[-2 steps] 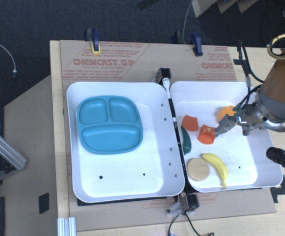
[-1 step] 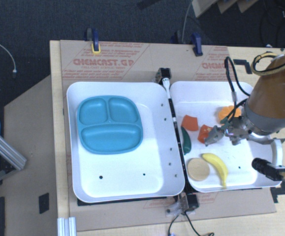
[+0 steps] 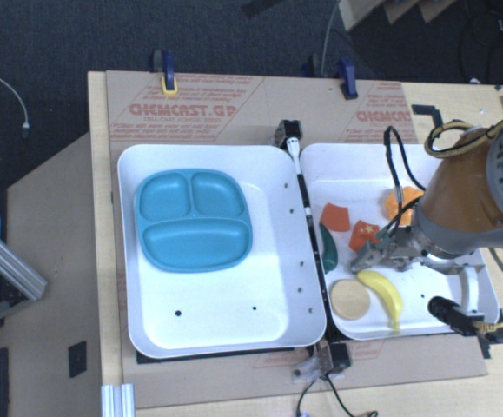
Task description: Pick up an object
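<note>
Right bin (image 3: pixel 355 159), contents as we are counting them: one yellow banana (image 3: pixel 384 295), lying near the front edge; one round tan disc (image 3: pixel 350 299), just beside the banana on its left; two red-orange blocks, the larger (image 3: pixel 335 216) toward the bin's middle and the smaller (image 3: pixel 365 231) close by it; one orange piece (image 3: pixel 396 203) farther back, partly hidden behind the arm; one dark green item (image 3: pixel 328 248) lying along the bin's left wall. We are listing six objects here in all.

Gripper (image 3: pixel 374 254): it is hanging low over this bin, just above the banana and near the smaller red block. We cannot tell how it is set, and we are seeing nothing held in it.

Left bin (image 3: pixel 138 259): it is holding one blue divided plate (image 3: pixel 195 220), with three compartments, sitting toward the back left.

Bench (image 3: pixel 103 146): two blue clamps, one (image 3: pixel 167 68) and another (image 3: pixel 347 75), are gripping its far edge.
</note>
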### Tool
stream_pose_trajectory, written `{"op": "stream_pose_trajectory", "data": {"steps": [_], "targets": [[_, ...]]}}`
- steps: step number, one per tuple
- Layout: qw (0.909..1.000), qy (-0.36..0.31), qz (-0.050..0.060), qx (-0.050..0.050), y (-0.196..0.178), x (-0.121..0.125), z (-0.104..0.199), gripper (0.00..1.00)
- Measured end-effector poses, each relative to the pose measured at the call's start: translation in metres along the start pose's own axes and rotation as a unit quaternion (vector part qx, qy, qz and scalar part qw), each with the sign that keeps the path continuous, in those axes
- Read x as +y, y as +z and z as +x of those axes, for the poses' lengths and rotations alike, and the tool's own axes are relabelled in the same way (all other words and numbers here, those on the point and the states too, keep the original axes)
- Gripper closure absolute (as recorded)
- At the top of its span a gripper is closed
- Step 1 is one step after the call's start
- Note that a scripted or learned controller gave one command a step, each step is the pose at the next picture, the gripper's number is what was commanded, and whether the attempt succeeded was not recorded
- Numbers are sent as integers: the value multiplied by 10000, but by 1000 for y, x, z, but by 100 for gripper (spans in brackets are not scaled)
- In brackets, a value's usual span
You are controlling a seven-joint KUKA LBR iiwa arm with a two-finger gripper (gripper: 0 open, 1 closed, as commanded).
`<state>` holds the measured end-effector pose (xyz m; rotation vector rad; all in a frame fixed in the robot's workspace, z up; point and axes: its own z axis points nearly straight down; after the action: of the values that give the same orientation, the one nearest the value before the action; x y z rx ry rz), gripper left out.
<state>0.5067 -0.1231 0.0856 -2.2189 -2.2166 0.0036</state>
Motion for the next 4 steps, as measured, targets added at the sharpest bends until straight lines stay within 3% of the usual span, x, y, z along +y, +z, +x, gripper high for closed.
{"op": "stream_pose_trajectory", "data": {"steps": [1,4], "targets": [[10000,0,-29,-12,-13,1,0,100],[10000,-13,-63,-21,-167,8,16,100]]}}
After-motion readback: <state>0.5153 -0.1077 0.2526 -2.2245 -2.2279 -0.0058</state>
